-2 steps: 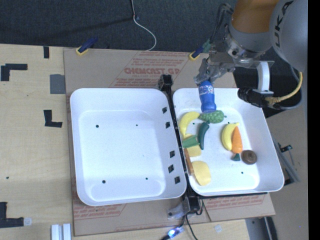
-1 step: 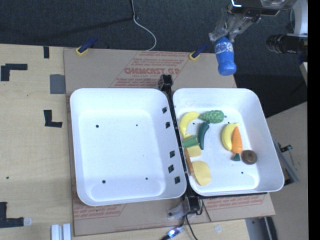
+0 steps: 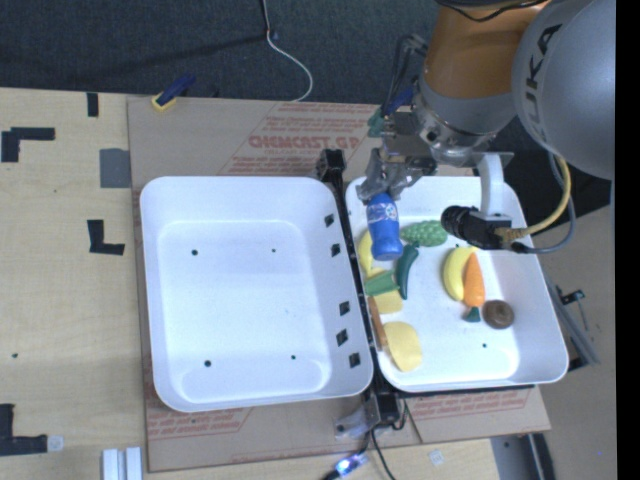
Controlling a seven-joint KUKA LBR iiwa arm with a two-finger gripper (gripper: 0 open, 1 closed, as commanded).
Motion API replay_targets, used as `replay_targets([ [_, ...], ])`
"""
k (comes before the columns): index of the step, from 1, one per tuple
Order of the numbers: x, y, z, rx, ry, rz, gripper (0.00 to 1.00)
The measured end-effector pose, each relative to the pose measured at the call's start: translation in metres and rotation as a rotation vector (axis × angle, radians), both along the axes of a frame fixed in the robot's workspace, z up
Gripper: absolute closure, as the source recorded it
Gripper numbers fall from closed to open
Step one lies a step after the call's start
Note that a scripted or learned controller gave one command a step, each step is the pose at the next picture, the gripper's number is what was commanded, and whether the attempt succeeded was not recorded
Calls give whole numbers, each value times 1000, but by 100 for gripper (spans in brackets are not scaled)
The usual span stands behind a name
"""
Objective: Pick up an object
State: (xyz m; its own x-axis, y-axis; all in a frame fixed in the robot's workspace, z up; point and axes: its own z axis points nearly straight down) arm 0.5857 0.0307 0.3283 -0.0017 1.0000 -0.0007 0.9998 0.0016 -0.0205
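My gripper (image 3: 384,192) hangs over the left part of the right bin (image 3: 530,358), shut on a blue bottle (image 3: 383,228) that hangs upright from its fingers. Under and around the bottle lie a green bumpy toy (image 3: 424,234), a dark green pepper shape (image 3: 405,268), a green block (image 3: 381,285) and yellow pieces (image 3: 403,345) along the bin's left side. A banana (image 3: 456,271), a carrot (image 3: 473,283) and a brown round piece (image 3: 498,314) lie to the right.
The left bin (image 3: 240,298) stands beside the right one, with black clips (image 3: 345,308) along the shared edge. Both rest on a cardboard sheet (image 3: 250,143). The arm's grey and orange body (image 3: 500,58) looms over the upper right.
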Motion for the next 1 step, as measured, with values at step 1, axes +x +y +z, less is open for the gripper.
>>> replay_targets([
  [1, -3, 78, -110, 1, -6, 7, 100],
])
